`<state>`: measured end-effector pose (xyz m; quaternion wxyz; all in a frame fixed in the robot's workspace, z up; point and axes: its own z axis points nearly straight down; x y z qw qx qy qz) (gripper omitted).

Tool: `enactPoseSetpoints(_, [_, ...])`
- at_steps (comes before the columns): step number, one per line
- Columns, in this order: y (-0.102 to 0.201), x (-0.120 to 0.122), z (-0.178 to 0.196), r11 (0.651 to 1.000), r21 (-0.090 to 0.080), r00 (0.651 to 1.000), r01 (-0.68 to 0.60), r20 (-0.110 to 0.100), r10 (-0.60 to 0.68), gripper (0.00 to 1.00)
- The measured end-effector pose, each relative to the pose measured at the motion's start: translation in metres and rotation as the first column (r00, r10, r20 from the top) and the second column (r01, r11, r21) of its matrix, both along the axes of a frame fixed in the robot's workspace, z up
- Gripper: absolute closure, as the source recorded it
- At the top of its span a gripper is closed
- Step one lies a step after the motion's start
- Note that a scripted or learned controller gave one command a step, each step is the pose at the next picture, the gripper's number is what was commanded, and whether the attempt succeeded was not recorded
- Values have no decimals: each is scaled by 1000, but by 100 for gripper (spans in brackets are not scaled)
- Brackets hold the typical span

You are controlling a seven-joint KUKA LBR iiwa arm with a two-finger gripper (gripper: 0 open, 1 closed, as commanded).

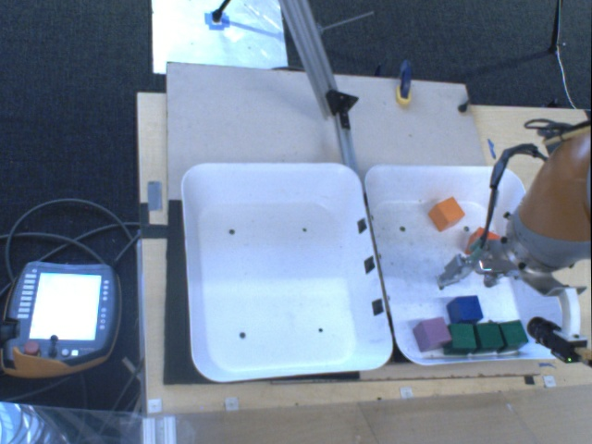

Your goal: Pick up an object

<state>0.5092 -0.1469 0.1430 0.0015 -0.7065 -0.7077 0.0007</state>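
Observation:
In the right bin [398,202] lie an orange block [446,213], a blue block [464,309], a purple block [431,333] and green blocks [483,337] in a row along the front wall. My gripper [457,272] hangs over the right bin's middle, just above and left of the blue block, reaching in from the right. A small red-orange thing [478,239] peeks out right behind the wrist; I cannot tell what it is. No block shows between the fingers.
The left bin [277,266] sits beside the right one, divided by a rim with black clips. A metal pole [314,54] rises at the back. A teach pendant [57,317] lies on the floor at left.

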Motion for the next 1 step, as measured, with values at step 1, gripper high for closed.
enactPoseSetpoints(1, [0,-1,-52,1000,0,1000,0,-1,0,0])
